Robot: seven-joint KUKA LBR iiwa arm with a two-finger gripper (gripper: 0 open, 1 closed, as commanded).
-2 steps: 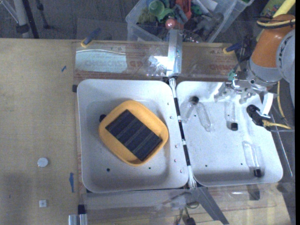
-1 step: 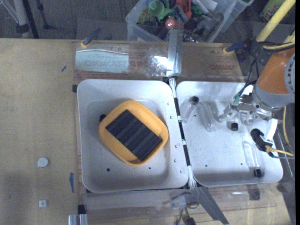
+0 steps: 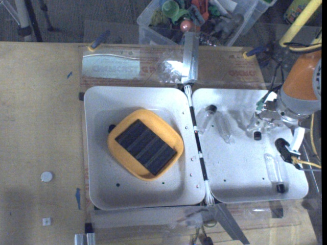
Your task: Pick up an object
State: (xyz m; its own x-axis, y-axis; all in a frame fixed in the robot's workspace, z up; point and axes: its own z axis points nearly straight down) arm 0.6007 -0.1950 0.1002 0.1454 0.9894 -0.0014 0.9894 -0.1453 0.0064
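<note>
A yellow rounded pad with a dark ribbed panel [image 3: 145, 144] lies tilted in the left bin [image 3: 97, 188]. In the right bin [image 3: 240, 188] lie clear plastic pieces: one with a black cap [image 3: 208, 115] near the divider, another [image 3: 225, 127] beside it, and a clear tube with a black end [image 3: 274, 171] at the front right. My gripper [image 3: 258, 127] hangs low over the right bin's back right part, under the grey wrist and orange band [image 3: 301, 80]. I see nothing held in it.
A clear tub of colourful toys [image 3: 204, 9] stands behind the bins. A metal bracket [image 3: 190, 60] rises at the back between them. Cables and a yellow cord [image 3: 306, 163] trail by the right bin's right rim. Bare wooden bench [image 3: 41, 111] lies to the left.
</note>
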